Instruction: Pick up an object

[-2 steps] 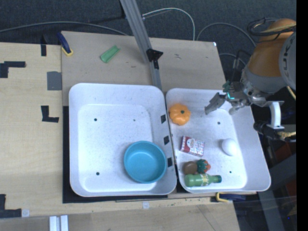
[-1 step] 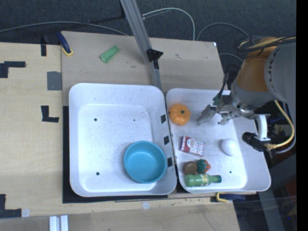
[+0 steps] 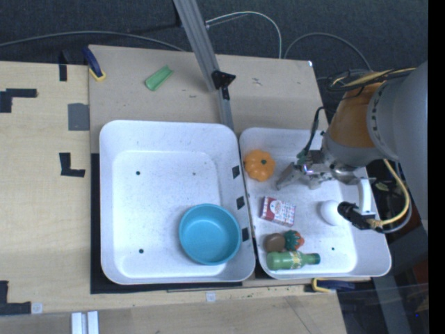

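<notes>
The arm is cut off at the right edge.

Glossy plastic blue bowl; matt wooden bench.

Wooden bench: two white bins side by side, green block behind.

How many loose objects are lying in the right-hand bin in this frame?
5: orange pumpkin at the upper left, red-and-white carton mid-bin, white egg-like object toward the right, strawberry-like piece lower left, green bottle along the near wall. The arm may hide more.
</notes>
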You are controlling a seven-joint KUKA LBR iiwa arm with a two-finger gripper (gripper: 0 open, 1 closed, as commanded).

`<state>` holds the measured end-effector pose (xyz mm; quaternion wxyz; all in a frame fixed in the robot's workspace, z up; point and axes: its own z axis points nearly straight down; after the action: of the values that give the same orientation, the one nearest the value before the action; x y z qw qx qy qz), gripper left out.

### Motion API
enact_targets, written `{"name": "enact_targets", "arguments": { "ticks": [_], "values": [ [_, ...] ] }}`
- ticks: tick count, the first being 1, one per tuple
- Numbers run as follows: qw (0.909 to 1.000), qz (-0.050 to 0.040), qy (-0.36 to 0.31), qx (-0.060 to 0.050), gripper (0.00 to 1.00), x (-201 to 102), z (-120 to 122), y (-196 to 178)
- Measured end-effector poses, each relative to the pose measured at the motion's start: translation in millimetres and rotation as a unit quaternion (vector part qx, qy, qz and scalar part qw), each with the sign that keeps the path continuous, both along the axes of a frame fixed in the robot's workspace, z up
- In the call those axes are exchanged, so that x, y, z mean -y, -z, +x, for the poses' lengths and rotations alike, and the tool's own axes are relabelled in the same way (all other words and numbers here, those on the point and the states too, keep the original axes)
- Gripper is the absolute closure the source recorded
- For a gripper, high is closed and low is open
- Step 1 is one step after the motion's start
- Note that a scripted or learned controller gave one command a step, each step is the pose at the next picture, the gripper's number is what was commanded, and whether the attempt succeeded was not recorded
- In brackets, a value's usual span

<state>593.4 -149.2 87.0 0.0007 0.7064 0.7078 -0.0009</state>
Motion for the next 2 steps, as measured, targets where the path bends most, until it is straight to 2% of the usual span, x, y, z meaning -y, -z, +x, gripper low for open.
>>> {"name": "enact_targets", "arguments": {
  "ticks": [1, 2],
  "values": [
    [1.0000, 0.0011, 0.000, -0.001, 1.00, -1, 0, -11],
    [1.0000, 0.0009, 0.000, 0.001, 1.00, 0, -1, -53]
  ]
}}
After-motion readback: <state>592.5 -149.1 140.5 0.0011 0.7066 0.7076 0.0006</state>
